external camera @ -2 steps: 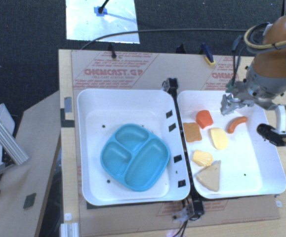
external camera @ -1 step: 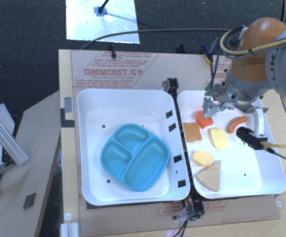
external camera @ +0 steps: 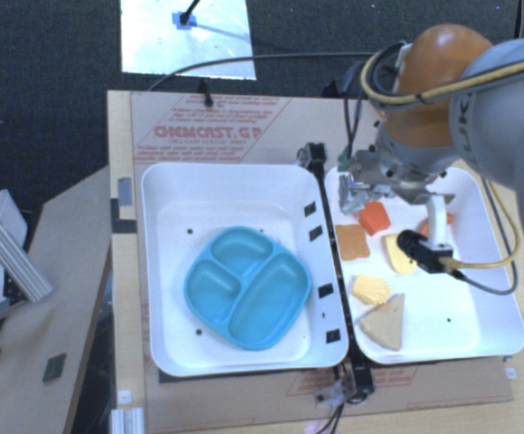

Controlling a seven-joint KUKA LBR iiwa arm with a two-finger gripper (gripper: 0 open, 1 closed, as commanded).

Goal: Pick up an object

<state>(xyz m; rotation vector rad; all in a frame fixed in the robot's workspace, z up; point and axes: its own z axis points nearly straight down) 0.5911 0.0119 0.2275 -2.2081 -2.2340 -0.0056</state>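
You've got bare bin floor (external camera: pixel 465 310) to the right of the gripper (external camera: pixel 363 193); right below its fingers, the orange block (external camera: pixel 374 216) and tan slab (external camera: pixel 352 241) crowd things.

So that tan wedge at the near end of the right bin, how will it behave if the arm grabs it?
The tan wedge looks like solid toy food, so probably stiff and light. It lies flat, so rolling seems unlikely. Its sloped sides may let it slip out of a pinch, and the yellow piece close by could get nudged.
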